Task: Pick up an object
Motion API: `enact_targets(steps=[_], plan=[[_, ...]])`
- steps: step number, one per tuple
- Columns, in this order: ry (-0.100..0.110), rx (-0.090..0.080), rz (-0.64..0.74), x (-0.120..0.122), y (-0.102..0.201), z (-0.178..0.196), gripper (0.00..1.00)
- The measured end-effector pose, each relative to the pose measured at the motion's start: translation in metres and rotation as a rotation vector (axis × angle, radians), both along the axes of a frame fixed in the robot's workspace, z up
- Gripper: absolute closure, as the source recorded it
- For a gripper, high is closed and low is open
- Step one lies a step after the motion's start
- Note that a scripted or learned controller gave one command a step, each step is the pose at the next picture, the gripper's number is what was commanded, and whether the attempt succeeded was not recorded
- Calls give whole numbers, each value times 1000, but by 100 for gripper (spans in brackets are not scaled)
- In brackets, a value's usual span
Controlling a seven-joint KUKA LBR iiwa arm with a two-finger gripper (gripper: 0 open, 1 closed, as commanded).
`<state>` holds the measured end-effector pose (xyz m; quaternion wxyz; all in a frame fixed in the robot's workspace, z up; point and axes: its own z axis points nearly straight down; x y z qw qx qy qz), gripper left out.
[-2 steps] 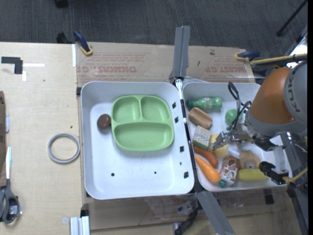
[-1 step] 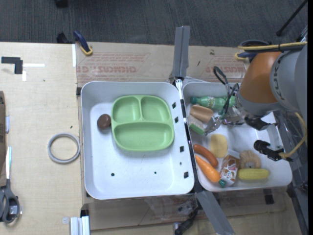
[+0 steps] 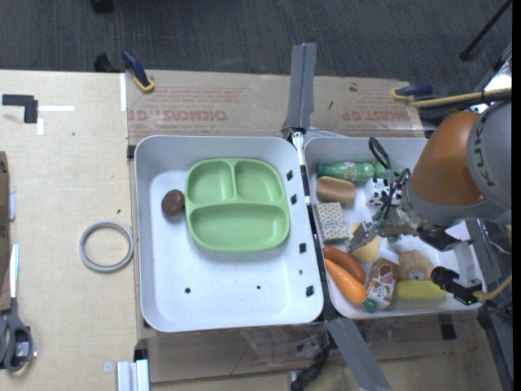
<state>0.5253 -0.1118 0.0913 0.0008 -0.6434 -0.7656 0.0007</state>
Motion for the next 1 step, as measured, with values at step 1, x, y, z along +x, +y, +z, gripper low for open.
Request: enact_targets(steps=[1], plan=[[0, -1, -192, 8, 15, 15, 0]])
